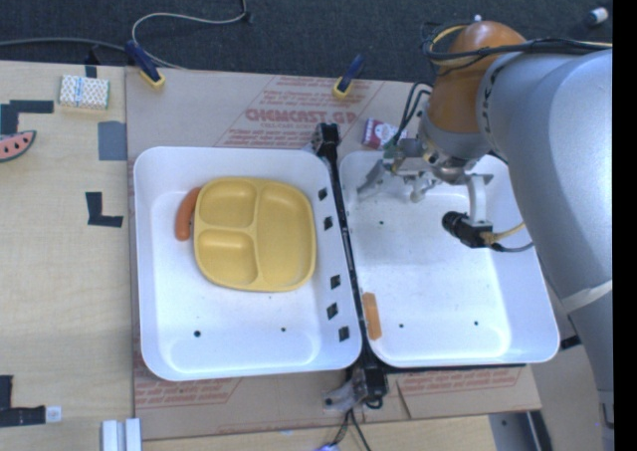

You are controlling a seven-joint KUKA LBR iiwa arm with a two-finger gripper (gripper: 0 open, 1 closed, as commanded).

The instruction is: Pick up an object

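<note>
My gripper (393, 185) hangs over the far left corner of the right bin (453, 325), fingers spread open with nothing between them. A small orange piece (370, 315) lies against that bin's left wall near the front, well away from the gripper. In the left bin (164, 335) rests a yellow divided plate (256, 234), and an orange sausage (183, 215) lies along the plate's left edge.
A small red and white packet (375, 132) lies on the cardboard just behind the right bin. Two yellow and blue clamps (144, 63) (348, 76) hold the cardboard's far edge. A black divider (336, 230) runs between the bins. The arm's grey body (557, 150) covers the right side.
</note>
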